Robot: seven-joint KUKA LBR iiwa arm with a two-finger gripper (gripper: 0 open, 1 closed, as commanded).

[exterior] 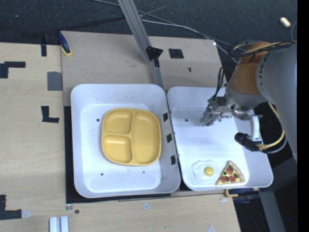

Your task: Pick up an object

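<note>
Gripper (208,120), finger state impossible to tell, hangs low over the right bin (193,100), well apart from a fried egg (204,169) and pizza slice (230,173) at its near edge.

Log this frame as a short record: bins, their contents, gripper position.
left bin: yellow divided plate, centred
right bin: fried egg toy and pizza slice toy, side by side at the near edge
gripper: over the right bin's upper middle, apart from both toys
held: nothing visible
</note>
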